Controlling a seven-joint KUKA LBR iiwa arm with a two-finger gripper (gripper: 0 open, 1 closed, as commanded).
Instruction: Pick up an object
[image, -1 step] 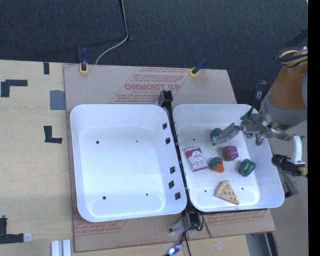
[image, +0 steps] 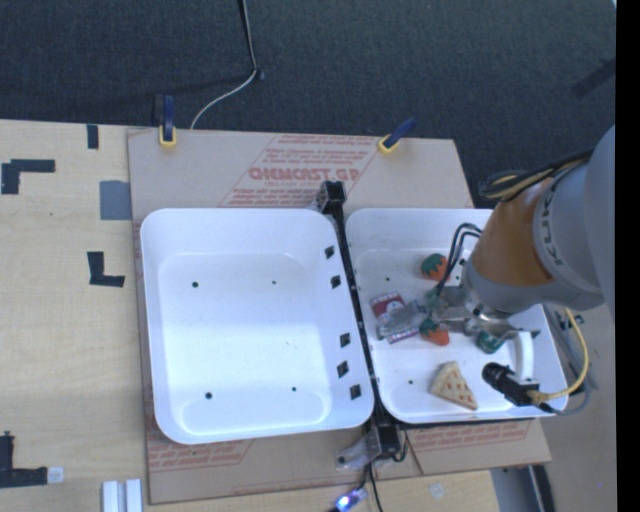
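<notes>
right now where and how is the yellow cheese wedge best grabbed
Grip the cheese wedge across its two slanted sides, coming straight down from above. It lies flat in the right bin, apart from the clutter, its broad end close to the front wall, so a mid-body pinch probably suits best.

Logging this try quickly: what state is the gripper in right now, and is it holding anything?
Gripper: low in the right white bin, among the small red, green and grey objects; open or shut cannot be told, and no grasp is visible.

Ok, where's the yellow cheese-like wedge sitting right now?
The yellow wedge lies in the right bin, near its front edge, just below the red wrapper and the arm's end effector.
</notes>
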